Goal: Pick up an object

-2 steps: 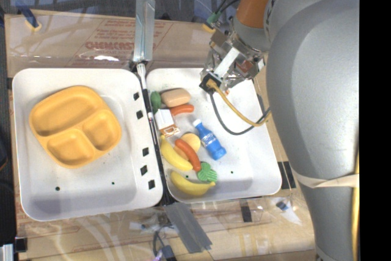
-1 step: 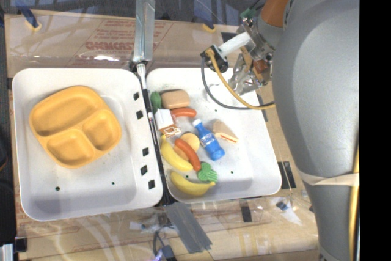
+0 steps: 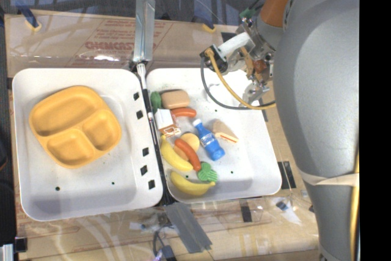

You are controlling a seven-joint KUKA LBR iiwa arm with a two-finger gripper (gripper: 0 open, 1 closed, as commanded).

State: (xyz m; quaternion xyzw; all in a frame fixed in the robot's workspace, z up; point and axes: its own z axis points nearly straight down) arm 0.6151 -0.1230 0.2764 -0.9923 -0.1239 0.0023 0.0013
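Robotics lab, test-rig setup: big grey industrial arm (image 3: 324, 101) w/ exposed cabling over counter (image 3: 91, 40) lined w/ taped plastic sheet; two white bins (image 3: 36, 192) side by side, toy plastic food (image 3: 189, 153) as props; grey carpet beyond.

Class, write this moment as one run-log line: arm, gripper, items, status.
arm: over right bin far edge | gripper: above bin, nothing seen held | toy food, blue bottle: in right bin | yellow tray: left bin | status: no pick yet
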